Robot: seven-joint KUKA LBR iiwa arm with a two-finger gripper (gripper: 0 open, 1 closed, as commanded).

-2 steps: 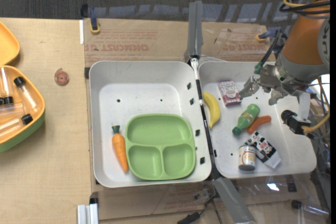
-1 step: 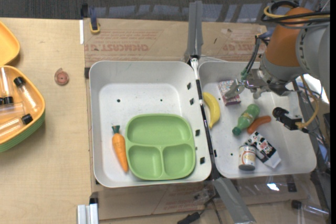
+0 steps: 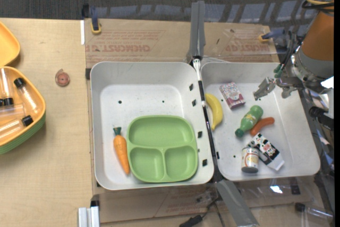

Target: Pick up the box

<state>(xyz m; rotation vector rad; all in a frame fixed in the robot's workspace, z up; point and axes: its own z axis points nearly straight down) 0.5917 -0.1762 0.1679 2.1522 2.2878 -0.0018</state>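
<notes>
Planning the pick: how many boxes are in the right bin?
1: the box, pink and white, lies near the back of the right bin, beside the banana. The black-and-white packet looks like a pouch.

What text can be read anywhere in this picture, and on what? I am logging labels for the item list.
"CHEMCAST", upside down, red print on the cardboard behind the left bin.
More red print on the cardboard behind the right bin: too blurred to read.
Pink box: print too small to read.
Can and black-and-white packet: labels unreadable.
</notes>
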